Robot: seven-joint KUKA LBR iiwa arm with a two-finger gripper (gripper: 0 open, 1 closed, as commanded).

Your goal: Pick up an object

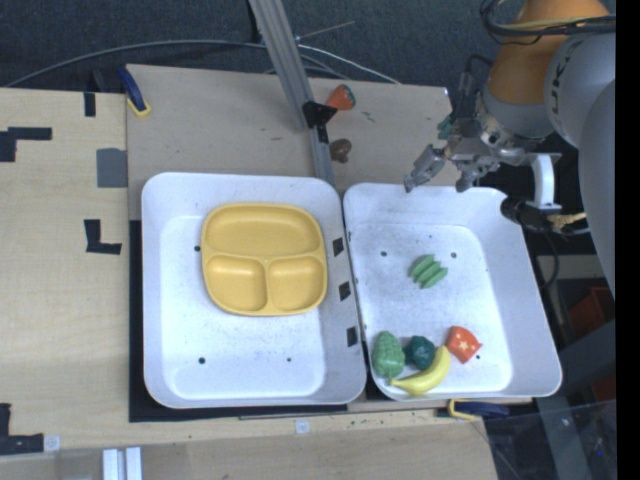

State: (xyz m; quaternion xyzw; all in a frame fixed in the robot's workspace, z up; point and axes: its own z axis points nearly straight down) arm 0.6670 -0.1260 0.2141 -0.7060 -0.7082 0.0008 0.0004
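banana (428, 375), yellow and curved, lies at the right bin's (520, 268) near edge, touching a green leafy toy (388, 352) and a dark green ball (420, 351); a red piece (462, 343) sits just beside. a ridged green pod (428, 270) lies alone mid-bin. the yellow tray (265, 258) fills the left bin (170, 268). the hand (440, 171) hovers over the far rim, fingers apart, holding nothing.

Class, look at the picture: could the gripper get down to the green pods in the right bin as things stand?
Probably yes. The gripper hangs open over the right bin's far rim, and the green pods lie alone on bare floor, apart from the toys in the near corner.
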